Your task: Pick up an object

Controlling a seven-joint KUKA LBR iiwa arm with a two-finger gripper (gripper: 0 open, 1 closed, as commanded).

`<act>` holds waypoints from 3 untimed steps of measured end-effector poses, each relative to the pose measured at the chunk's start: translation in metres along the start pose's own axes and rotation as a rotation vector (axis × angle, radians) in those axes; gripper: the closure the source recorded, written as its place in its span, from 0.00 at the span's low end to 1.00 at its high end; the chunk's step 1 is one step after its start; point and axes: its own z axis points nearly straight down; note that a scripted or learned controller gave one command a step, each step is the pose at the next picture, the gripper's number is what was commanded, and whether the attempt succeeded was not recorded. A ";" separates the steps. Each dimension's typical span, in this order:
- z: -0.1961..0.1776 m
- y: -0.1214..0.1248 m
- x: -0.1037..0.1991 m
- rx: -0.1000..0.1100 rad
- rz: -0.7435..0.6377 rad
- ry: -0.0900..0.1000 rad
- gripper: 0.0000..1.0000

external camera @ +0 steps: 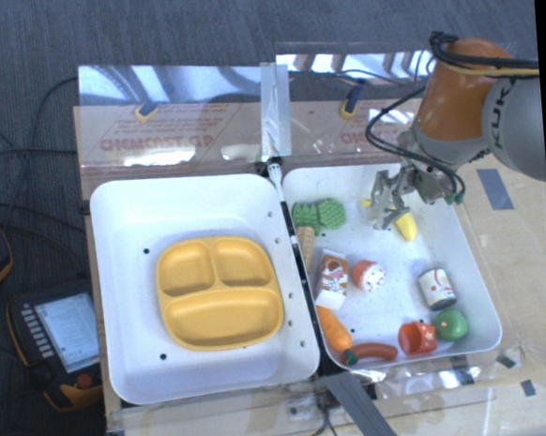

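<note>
Here, small yellow toy (404, 225), banana-like, in right bin (475, 272); fingers (386, 202) just above-left, open-or-closed unclear.

Both white bins (117, 272) look like smooth, matt plastic. Inside the left bin, the yellow divided tray (220, 292) is smooth plastic with a soft sheen. Behind the bins, crinkled clear film (187, 83) shines glossily over brown cardboard (177, 140). The floor (15, 54) beyond the cardboard is rough grey carpet.

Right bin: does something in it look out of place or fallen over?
Nothing looks damaged or spilled. The toys lie loosely jumbled in the right bin; the carrot rests slanted against its left wall. The yellow tray sits flat in the left bin.
</note>
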 end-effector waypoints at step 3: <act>0.001 0.028 0.039 -0.006 -0.050 0.009 0.00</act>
